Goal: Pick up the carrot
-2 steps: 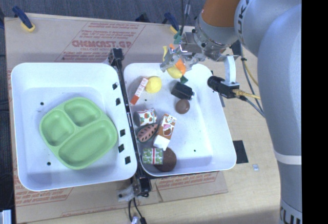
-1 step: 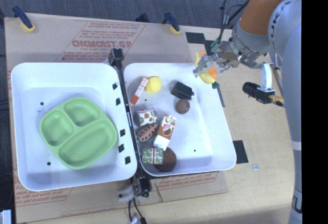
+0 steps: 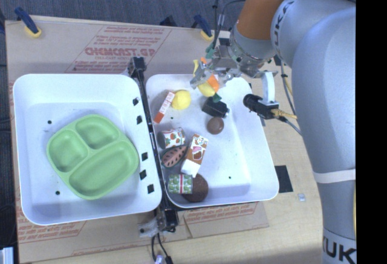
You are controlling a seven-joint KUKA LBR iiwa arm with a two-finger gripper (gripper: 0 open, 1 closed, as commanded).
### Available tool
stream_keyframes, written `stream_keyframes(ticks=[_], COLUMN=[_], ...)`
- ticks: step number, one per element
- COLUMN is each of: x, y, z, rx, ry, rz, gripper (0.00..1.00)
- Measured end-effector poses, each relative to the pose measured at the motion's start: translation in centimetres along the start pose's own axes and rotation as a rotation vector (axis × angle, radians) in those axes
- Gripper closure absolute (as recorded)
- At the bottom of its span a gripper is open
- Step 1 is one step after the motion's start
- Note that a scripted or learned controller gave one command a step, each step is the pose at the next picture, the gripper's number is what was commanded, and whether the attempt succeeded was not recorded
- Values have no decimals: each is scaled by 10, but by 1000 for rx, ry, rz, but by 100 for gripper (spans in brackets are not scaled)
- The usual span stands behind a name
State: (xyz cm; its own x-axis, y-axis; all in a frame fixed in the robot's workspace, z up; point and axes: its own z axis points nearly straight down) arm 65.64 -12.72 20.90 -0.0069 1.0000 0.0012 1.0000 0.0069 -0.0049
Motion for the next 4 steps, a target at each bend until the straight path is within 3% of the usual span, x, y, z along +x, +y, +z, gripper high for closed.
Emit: stream_keyframes(ticks=[1, 2, 3, 4], x=[-62, -2, -69, 35], y=[-16, -43, -40, -44], z=[-43, -21, -22, 5], rx=[-3, 0, -2, 0], ry=[-2, 0, -2, 0], rz=[2, 0, 2, -1], gripper=[100, 100, 100, 100])
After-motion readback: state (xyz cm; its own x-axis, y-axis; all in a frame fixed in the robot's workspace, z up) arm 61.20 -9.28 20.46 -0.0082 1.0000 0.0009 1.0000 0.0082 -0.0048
